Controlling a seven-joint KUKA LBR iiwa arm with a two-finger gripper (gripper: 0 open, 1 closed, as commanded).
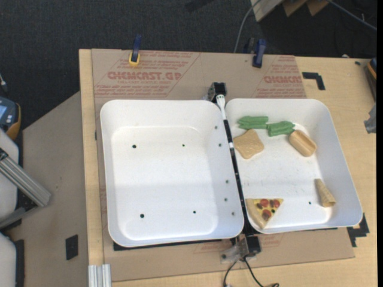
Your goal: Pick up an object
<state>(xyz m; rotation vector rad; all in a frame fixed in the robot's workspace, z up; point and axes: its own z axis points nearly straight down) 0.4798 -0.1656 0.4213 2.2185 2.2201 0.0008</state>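
Judging the approach step barely begun, the program must settle on one piece in the food-filled bin (293, 178), perhaps the isolated pizza slice (265, 209), though the gripper's jaw state and placement cannot be told.

One fixed camera looks down from above at a slant, far enough back to take in the whole bench (179, 70) and both white bins (114, 160), side by side.
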